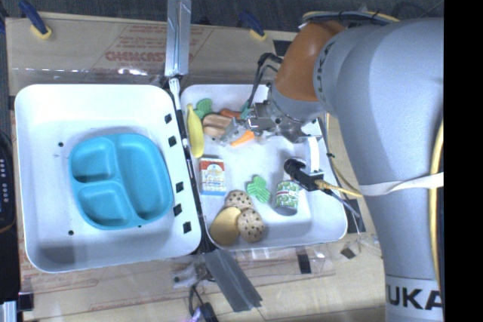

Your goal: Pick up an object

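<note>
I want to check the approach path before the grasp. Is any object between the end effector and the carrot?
Nothing visible does. The end effector hangs at the right bin's far side, right beside the carrot, with the hot dog just to its left.

The arm reads "UKA" at its base; the board's red print is illegible.

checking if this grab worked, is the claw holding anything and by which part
Cannot be told: the claw sits low among the toy food in the right bin, but no item shows between its tips.

Blue tray, yellow banana, white bins
</note>
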Robot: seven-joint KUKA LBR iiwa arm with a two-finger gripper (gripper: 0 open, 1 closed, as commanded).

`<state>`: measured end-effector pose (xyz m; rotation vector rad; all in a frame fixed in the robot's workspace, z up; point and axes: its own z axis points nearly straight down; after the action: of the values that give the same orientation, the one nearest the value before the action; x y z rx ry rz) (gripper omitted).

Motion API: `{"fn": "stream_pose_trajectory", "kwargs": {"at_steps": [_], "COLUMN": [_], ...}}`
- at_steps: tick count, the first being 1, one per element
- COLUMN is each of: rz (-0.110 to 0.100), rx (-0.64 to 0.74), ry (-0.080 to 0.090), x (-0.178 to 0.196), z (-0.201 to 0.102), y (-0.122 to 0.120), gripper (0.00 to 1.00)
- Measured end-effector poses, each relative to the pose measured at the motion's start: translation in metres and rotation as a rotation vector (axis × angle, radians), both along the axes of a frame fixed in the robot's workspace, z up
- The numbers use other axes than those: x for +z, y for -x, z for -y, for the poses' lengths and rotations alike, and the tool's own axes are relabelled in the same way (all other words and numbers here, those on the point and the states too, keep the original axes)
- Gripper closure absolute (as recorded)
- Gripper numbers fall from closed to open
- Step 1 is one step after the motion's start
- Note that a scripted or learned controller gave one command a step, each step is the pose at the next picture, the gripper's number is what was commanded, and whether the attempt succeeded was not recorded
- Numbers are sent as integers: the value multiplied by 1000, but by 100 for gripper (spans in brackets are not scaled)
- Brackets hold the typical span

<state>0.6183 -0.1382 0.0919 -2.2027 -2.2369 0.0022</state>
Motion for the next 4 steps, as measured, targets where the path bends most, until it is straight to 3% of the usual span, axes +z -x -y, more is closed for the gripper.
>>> {"fn": "stream_pose_trajectory", "kwargs": {"at_steps": [1, 2, 3, 4], "rz": [-2, -3, -2, 1], "rx": [3, -81, -80, 16], "ry": [-1, 0, 0, 0], "x": [10, 0, 0, 0], "z": [0, 54, 53, 59], "y": [0, 18, 17, 75], "gripper": [100, 100, 0, 0]}}
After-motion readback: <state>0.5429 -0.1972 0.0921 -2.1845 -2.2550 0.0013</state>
